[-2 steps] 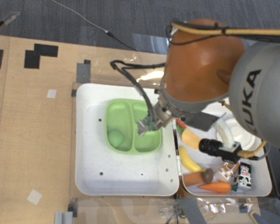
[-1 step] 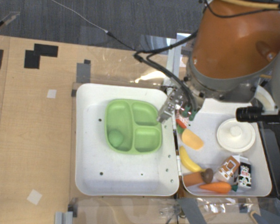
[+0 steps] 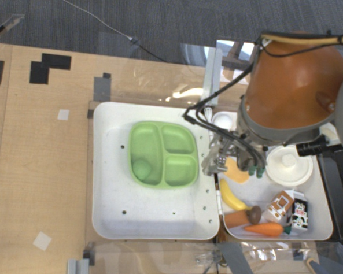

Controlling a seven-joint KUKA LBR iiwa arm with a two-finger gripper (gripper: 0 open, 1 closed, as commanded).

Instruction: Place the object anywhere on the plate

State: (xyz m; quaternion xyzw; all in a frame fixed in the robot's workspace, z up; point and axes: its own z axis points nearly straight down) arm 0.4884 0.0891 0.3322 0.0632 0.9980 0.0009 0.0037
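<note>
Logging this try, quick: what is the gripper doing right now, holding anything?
Gripper: low over the right bin's left side beside the banana; open or shut cannot be told, no object seen in it.

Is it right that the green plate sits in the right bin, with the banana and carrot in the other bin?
Not quite. The camera view shows the green plate in the left bin, not the right one. The rest holds: the banana and the carrot lie in the other bin, the right bin.
</note>
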